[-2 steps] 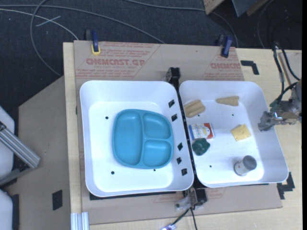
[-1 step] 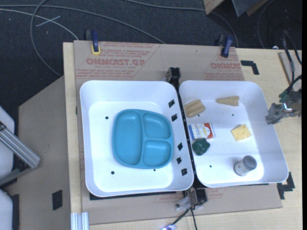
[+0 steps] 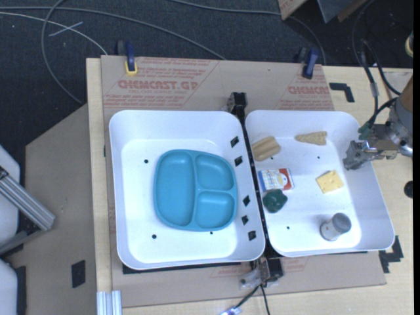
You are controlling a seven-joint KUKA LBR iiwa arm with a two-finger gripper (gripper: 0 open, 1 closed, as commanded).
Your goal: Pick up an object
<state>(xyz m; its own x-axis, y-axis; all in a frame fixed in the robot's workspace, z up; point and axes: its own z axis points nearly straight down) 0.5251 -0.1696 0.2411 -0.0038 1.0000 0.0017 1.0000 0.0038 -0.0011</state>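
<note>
Pincer (image 3: 357, 155) sits at the right rim of the right bin (image 3: 374, 202), hanging off the grey arm (image 3: 400, 126) that comes in from the right. Fingers are too small and dark to read from this angle, so open or closed can't be told, and nothing is visibly caught between them.

Right bin carries the pickable stuff. Tan bread-like piece (image 3: 266, 147) lies upper left, near the divider. Pale wedge (image 3: 312, 138) sits toward the back, approx. mid-bin. Yellow cheese-like block (image 3: 329, 182) lies nearest the pincer, just left of it but apart. Small red and white packet (image 3: 274, 178) rests left of centre, w/ a dark green lump (image 3: 275, 201) touching its lower edge. Grey cylinder (image 3: 335, 226) stands near the front right corner.

Left bin (image 3: 125, 176) holds a blue divided plate (image 3: 195, 189), three compartments, lying flat around the middle. Both bins sit side by side on the desk (image 3: 98, 143), over a printed cardboard sheet w/ two clamps (image 3: 131, 59) at the back edge.
</note>
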